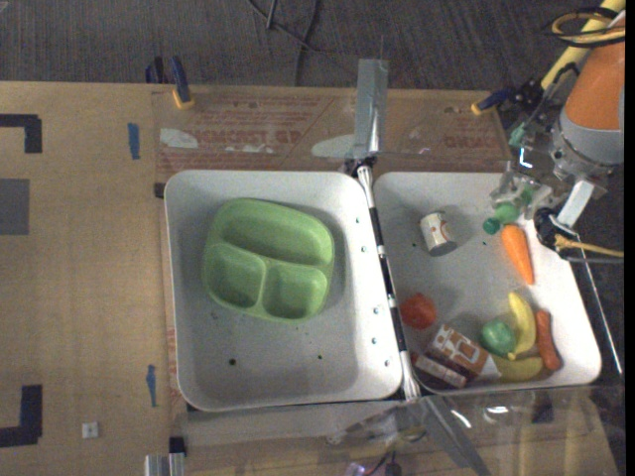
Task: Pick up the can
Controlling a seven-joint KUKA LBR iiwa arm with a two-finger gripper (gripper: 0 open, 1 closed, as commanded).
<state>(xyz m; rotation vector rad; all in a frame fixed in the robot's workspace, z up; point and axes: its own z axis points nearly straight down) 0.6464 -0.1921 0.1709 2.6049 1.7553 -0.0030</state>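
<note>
Camera view: the can (pixel 435 232) is lying tipped in the upper left part of the right bin (pixel 585 360), apart from the carrot (pixel 517 253) to its right and well above the red tomato (pixel 419 311) and the brown carton (pixel 455 353), while the gripper (pixel 518 199) is hovering at the bin's upper right edge, to the can's right and beyond the carrot, its jaw state being impossible to tell. For a clean pick, it is probably needing to travel left past the carrot, centre over the can and close across its round body. Labelling: the can's markings and the carton's print are showing too small to read.
</note>
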